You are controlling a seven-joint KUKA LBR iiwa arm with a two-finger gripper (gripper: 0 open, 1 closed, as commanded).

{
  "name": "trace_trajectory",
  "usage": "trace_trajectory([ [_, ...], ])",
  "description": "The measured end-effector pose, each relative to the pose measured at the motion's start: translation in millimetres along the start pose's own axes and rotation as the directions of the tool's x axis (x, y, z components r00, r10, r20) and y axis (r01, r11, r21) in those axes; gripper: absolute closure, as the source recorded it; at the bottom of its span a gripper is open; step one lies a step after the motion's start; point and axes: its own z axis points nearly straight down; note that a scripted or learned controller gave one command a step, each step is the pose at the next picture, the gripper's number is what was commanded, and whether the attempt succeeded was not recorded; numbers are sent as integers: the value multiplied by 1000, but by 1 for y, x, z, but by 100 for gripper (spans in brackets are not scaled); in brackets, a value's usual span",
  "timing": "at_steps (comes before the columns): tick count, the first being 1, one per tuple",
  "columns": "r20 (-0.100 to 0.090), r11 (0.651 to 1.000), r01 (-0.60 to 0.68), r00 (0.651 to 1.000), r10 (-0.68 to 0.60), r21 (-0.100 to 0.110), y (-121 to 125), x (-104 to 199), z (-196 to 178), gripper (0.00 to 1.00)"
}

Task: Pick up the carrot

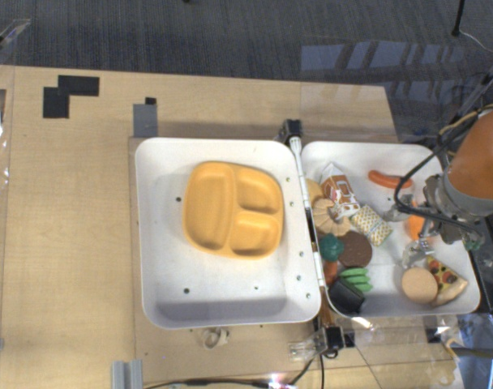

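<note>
The carrot [414, 226] shows as a small orange piece in the right part of the right bin [392, 151], partly hidden by the gripper. My gripper [417, 248] reaches in from the right and hangs directly over and against the carrot, low in the bin. The arm's orange band [483, 164] and grey wrist [453, 205] sit just above and to the right of it.
The right bin also holds a red-orange sausage [383, 179], a pizza slice [447, 278], a round bun [418, 285], a brown cookie [356, 250], green pieces [354, 279] and a small box [340, 191]. A yellow divided plate [233, 207] lies in the left bin [157, 217].
</note>
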Motion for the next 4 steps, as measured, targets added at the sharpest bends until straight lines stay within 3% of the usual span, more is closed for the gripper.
trace_trajectory([
  [1, 2, 1000, -15, 1000, 15, 2, 6, 44, -1, 0],
  [2, 1, 1000, -24, 1000, 24, 0, -4, -28, 1, 0],
  [3, 10, 1000, -21, 1000, 21, 4, -4, -32, -13, 100],
  [4, 9, 1000, -20, 1000, 20, 3, -4, -32, -13, 0],
])
